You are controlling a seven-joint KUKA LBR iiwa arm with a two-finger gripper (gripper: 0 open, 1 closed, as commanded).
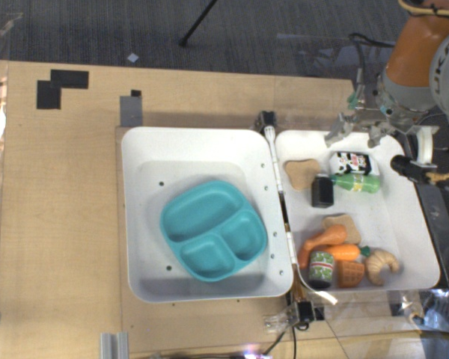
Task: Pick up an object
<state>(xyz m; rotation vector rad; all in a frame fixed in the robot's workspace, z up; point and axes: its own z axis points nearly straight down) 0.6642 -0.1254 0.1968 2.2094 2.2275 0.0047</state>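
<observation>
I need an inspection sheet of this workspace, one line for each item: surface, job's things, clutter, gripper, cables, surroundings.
Surface: wooden bench bearing a left bin and a right bin, side by side.
Job's things: right bin holds a green bottle, a black block, a tan flat piece, a black-and-white box, and at the near end a heap of toy food with a carrot and a croissant.
Clutter: teal divided plate in the left bin.
Gripper: gripper above the right bin's far edge; nothing visibly held.
Cables: wires at the bench's near edge.
Surroundings: dark carpet; black tape marks on the bench.
</observation>
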